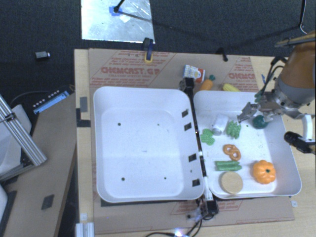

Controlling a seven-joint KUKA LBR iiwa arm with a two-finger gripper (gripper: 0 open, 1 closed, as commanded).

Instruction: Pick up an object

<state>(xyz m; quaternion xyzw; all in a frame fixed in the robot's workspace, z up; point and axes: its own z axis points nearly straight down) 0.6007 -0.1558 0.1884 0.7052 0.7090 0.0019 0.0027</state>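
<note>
Red lettering reading "CHEMCAST GP" is showing on the brown protective sheet (129,67) under both bins, and again, partly cut off, at the sheet's far right corner. The gripper (253,111) is hanging over the far part of the right bin (291,174), and whether it is open or closed cannot be told. A dark green round object (259,122) is lying just beside it, and no object is visibly being held. Just left of the gripper a green leafy toy (233,129) and a small white object (220,121) are lying, with a green pod-like piece (207,136) further left. Nearer the camera from the gripper a pretzel (231,151), a green bean pod (228,166), a round tan cookie (231,182) and an orange pumpkin (264,172) are resting on the bin floor. The left bin (143,144) is sitting well to the gripper's left.
</note>
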